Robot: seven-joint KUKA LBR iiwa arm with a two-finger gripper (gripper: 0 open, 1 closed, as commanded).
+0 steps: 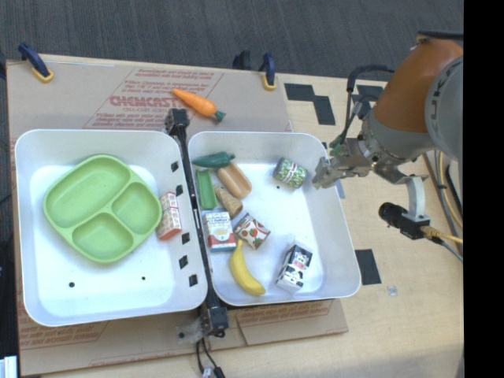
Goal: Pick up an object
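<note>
1. Camera view: your gripper (329, 172) hangs over the right bin's (340, 235) right rim; can't tell its state.
2. The green can (290, 172) lies just left of it, the nearest pick.
3. That bin also holds a banana (243, 273), milk carton (294, 267) and hotdog (234, 180).
4. The left bin (47, 290) holds a green divided plate (101, 206).

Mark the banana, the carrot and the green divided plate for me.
banana (245, 274), camera view, middle of its curved body.
carrot (195, 101), camera view, orange body.
green divided plate (53, 193), camera view, left rim.
</note>
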